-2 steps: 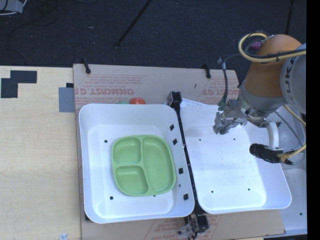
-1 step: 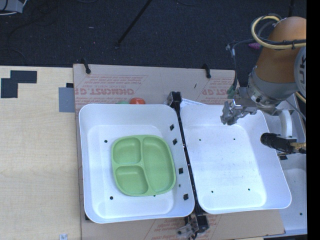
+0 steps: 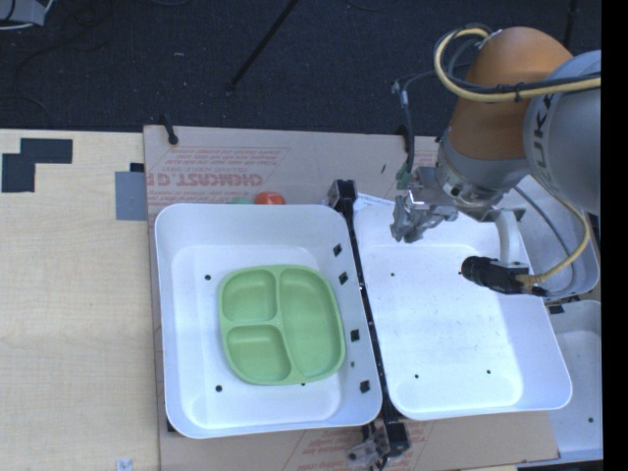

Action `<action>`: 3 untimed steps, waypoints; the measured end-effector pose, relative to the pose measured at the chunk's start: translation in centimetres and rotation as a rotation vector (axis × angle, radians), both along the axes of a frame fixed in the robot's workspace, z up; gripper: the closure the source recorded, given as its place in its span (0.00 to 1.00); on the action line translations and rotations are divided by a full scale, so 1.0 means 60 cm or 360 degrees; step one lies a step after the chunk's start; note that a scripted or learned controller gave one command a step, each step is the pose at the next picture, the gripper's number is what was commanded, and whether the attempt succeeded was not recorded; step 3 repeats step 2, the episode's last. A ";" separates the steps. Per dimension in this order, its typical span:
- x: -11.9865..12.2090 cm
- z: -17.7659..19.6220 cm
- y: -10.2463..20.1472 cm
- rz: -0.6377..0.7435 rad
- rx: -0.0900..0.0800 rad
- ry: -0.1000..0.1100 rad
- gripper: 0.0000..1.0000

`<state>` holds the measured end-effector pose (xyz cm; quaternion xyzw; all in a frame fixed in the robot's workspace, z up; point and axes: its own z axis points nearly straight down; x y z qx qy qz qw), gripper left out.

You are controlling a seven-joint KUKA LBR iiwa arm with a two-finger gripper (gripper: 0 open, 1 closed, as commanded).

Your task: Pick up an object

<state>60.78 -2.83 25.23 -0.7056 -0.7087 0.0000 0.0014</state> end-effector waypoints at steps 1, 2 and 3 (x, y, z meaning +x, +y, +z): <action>0.012 0.007 0.086 0.0001 0.0000 0.0000 1.00; 0.024 -0.023 0.179 0.0001 -0.0001 0.0003 1.00; 0.024 -0.023 0.179 0.0001 -0.0001 0.0003 1.00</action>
